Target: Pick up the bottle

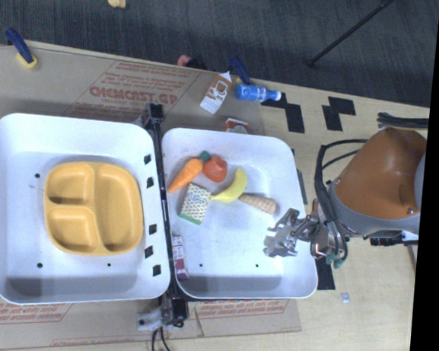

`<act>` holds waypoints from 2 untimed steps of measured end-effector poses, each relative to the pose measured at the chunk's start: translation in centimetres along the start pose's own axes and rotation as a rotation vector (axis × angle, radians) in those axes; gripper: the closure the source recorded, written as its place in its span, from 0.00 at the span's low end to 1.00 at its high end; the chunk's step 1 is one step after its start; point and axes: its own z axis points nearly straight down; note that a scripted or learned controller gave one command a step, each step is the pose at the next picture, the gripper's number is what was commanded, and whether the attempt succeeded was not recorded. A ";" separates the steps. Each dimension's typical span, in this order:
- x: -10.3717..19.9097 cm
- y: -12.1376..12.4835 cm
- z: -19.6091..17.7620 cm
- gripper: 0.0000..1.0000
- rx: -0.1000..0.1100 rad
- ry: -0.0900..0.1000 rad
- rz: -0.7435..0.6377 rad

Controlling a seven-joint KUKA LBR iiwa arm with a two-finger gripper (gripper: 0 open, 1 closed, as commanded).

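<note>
- Tan bench (359, 328) holds two white bins; dark carpet (218, 18) lies beyond.
- Blue bottle (254, 94) lies on the bench behind the right bin (218, 274).
- Gripper (281, 237) hangs over that bin's right side; its finger state cannot be told.

Arm (379, 185) enters from right side of camera view, orange band section bulking large at right edge, grey body below it. Wrist angled leftward and down, cables looped around it. Gripper (279, 236) at arm's left end, metallic, low over right portion of right-hand bin (217, 285), near its right rim. Nothing seen between its fingers. Finger spread unclear from this angle.
</note>
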 end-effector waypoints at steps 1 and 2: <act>-0.1 -0.1 -3.7 1.00 0.001 -0.004 0.191; 0.9 3.3 1.5 1.00 0.000 0.000 -0.125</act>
